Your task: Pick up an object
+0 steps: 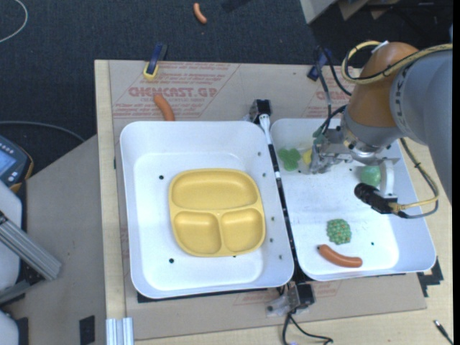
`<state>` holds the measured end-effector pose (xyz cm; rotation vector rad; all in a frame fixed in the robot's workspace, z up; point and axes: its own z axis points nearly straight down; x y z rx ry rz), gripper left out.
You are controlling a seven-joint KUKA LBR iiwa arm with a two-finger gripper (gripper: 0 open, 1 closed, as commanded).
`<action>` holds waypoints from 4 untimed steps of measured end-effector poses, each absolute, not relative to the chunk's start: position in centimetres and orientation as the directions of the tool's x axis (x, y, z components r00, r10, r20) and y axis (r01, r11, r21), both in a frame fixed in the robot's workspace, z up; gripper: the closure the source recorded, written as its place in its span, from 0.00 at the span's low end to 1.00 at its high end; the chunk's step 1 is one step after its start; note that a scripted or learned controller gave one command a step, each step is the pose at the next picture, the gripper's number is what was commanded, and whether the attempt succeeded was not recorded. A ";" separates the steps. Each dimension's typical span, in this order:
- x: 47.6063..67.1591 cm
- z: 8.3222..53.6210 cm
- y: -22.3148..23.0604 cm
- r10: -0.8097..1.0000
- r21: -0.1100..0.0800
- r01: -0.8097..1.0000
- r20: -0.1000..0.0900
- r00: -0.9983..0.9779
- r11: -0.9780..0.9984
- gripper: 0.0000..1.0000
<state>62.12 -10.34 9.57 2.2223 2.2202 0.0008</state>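
While I scan from the yellow tray [215, 211] in the left bin [136, 192] rightward, I see my hand [321, 157] low in the right bin [410, 254], beside a pale green piece [289, 157]. Whether it is spread or pressed together, I cannot tell. Nearer me from the hand lie a green ball [338, 230] and a sausage [340, 256]. My worry: closing against the bin wall could nudge that green piece away.

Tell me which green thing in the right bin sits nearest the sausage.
The bumpy round green piece, just above the sausage. The other green pieces lie further up by the gripper.
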 end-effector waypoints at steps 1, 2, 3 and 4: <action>62.7 15.8 -9.9 1.000 0.007 1.000 -0.001 -0.001 0.001 1.00; 62.6 21.0 -8.9 1.000 0.008 1.000 -0.001 -0.002 0.002 1.00; 62.7 22.6 -8.9 1.000 0.005 1.000 -0.001 -0.001 0.001 1.00; 63.1 23.5 -3.8 1.000 0.005 1.000 0.001 -0.006 0.006 1.00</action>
